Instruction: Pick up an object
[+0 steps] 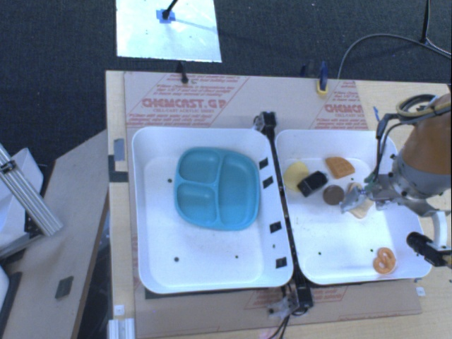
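White plastic made up both bins, two in all, set side by side on a bench topped with printed sheet (212, 101). The left bin (159, 260) carried one thing, a blue divided plate (215, 188) with three compartments, lying flat near the bin's middle and a little toward its far edge. Bare floor ran around the plate on every side, widest along the near edge and the near left corner.

The right bin (339, 260) carried six small things. Four clustered toward its far left corner: one yellow piece (295, 171) by the dividing wall, one black block (312, 183) touching it, one orange toast-like piece (340, 167) just beyond, and one brown round disc (333, 194) just beside the block on the near side. One pale piece (361, 207) lay near the middle of the bin, right of the disc. One orange pretzel (384, 260) sat alone near the near right corner, well apart from the rest.

The arm (424, 154) reached over the right edge of this bin, and its gripper (355, 200) hung low at the pale piece, close to the disc. Whether the fingers stood spread or pressed together could not be told, nor whether anything sat between them. The near left half of the right bin's floor lay open, as did the strip between the pretzel and the cluster.
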Robot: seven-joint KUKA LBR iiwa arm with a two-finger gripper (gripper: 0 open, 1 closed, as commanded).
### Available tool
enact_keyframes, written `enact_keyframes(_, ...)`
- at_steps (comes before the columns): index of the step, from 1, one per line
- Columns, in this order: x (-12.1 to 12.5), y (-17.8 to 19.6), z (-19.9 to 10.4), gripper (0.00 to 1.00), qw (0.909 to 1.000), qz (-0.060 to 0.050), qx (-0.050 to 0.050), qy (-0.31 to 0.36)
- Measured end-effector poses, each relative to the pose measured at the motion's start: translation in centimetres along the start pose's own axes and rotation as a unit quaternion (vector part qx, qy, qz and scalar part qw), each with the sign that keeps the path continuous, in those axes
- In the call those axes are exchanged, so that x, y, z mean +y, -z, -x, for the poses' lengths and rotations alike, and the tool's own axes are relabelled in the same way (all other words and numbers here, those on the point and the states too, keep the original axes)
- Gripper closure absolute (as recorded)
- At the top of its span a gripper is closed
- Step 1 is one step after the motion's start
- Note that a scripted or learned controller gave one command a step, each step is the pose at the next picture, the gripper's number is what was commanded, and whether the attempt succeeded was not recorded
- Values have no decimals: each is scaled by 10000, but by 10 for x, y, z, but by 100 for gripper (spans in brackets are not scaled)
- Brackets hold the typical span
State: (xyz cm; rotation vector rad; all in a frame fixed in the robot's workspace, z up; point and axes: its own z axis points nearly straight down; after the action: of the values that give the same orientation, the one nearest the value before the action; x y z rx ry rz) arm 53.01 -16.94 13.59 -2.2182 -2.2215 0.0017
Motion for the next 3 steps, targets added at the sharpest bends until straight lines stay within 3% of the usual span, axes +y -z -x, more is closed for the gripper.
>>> enact_keyframes(1,2,-50,0,0,10000,30,-14,-1)
enact_keyframes(2,4,-34,3,100,9999,89,-54,-6)
enact_keyframes(3,7,9,6,100,10000,35,-12,11)
